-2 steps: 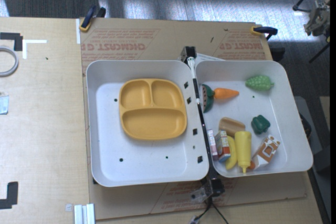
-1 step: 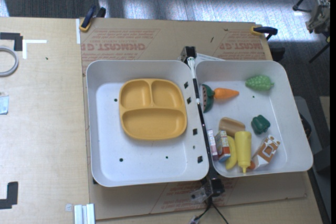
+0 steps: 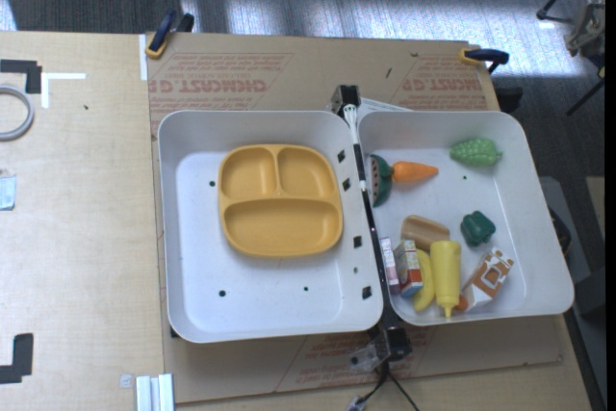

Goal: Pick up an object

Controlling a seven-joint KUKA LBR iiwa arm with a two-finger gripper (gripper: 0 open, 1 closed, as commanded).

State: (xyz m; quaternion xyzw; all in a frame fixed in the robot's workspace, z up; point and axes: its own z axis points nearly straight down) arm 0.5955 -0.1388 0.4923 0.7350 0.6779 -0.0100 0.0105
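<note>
Camera view looks down on two white bins on the worktop; the arm and its pincer are out of frame, so I cannot tell how the pincer stands. The left bin (image 3: 183, 236) carries a yellow divided plate (image 3: 281, 200), lying flat toward the bin's far side. The right bin (image 3: 520, 170) carries the likely candidates, all small toy foods that look like light, stiff plastic — smooth and probably slippery under metal fingers. The carrot (image 3: 415, 172) lies near the far-left corner of that bin, apart from its neighbours except for a dark green and red piece (image 3: 376, 180) pressed against the dividing wall beside it; I would judge the carrot's thick middle the easiest hold. The light green bumpy piece (image 3: 475, 151) sits alone toward the far-right corner, and a dark green piece (image 3: 477, 227) sits alone near the right wall — both open on all sides, though rounded and apt to roll out of a pinch. The near-left corner is crowded: a yellow bottle (image 3: 446, 274) lies among a tan bun-like piece (image 3: 424, 229), a small red and white carton (image 3: 408, 267) and an orange and white box (image 3: 489, 276), touching or overlapping, so a clean grasp there seems harder. What lies under the bottle's lower end is hard to make out, and the piece at the dividing wall is partly hidden by the rim.
</note>
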